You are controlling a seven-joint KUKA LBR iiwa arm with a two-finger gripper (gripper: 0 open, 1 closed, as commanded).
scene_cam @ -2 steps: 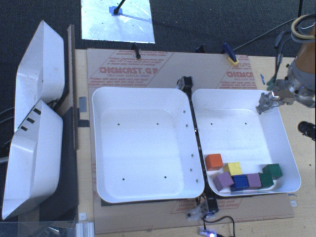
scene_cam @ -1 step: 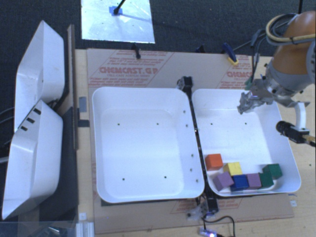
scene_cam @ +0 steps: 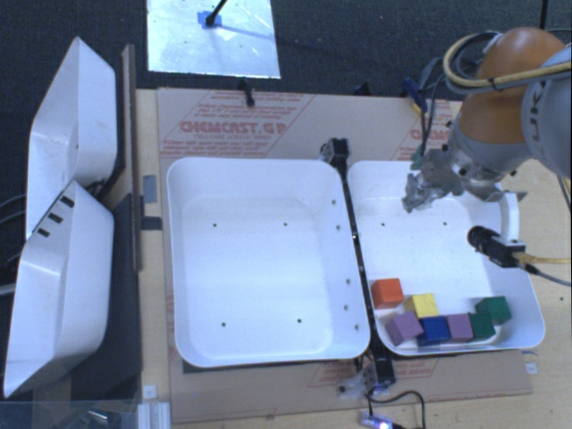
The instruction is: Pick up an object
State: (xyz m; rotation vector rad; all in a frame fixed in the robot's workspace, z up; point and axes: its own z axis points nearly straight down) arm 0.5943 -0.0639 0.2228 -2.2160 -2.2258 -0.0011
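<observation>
— Blocks, small coloured cubes that look wooden, lie in a cluster along the near edge of the right shallow white plastic bin (scene_cam: pixel 447 239), well below and somewhat right of the jaws as the camera sees them.

— Which colours?

— An orange cube (scene_cam: pixel 387 292) sits nearest the jaws, at the cluster's left end. Just right of it is a yellow cube (scene_cam: pixel 424 305), then a purple cube (scene_cam: pixel 404 327) and a blue cube (scene_cam: pixel 435 330) touching in the front row, a paler purple cube (scene_cam: pixel 459 326) beside the blue one, and a green cube (scene_cam: pixel 491 312) farthest right.

— And the two-finger gripper (scene_cam: pixel 420 195)?

— It hangs over the far part of the right bin, well apart from every cube, under the grey arm with its orange band (scene_cam: pixel 505 70). Nothing sits between the jaws. Whether they stand open or closed, I cannot tell; they are too small and dark against the wrist.

— What lies left of the jaws?

— The left shallow white plastic bin (scene_cam: pixel 259 248), touching the right one along a dark divider (scene_cam: pixel 353 239). Both rest on a brown cardboard sheet (scene_cam: pixel 241 128) printed with red lettering.
</observation>
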